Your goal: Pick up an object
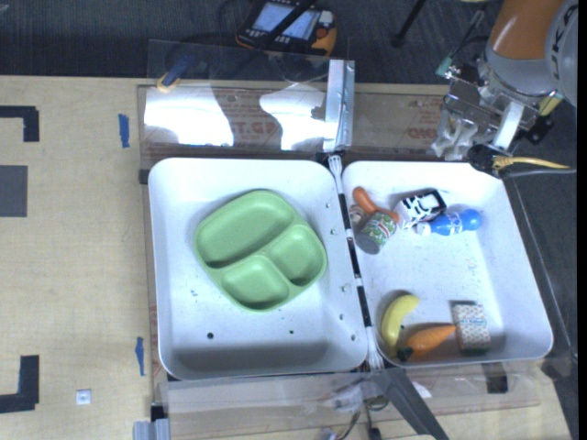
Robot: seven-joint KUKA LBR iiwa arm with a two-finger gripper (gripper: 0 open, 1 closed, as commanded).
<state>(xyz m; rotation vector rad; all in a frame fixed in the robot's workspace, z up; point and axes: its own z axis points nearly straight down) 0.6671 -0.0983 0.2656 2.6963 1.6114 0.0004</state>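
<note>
The grey robot arm with the orange band [525, 16] is up past the far corner of the right white plastic bin [523, 273]. Its pincer [463, 140] hangs just outside that bin's far rim, above the wooden surface [73, 246]. I cannot tell how the pincer is set from this view. Nothing can be seen in it.

So the job has not really begun. No toy has been lifted yet. All the toys lie in the right white bin.

Near that bin's far left corner sits a small orange carrot-shaped toy [364, 198]. Touching it is a little round grey-green tin [376, 231]. Just beside the tin, toward the middle of the bin, lies a black and white toy [421, 205], and next to that a blue plastic toy [453, 221].

At the near rim of the same bin there is a yellow banana toy [396, 315], a bigger orange carrot toy [429, 338] touching it, and a small patterned box [470, 325] at the carrot's end.

The left white plastic bin [174, 319] holds a green plastic plate with three sections [260, 248].

What is left, I think: the arm must choose one toy, go down over it, close on it and lift it. The blue toy looks nearest to the pincer.
</note>
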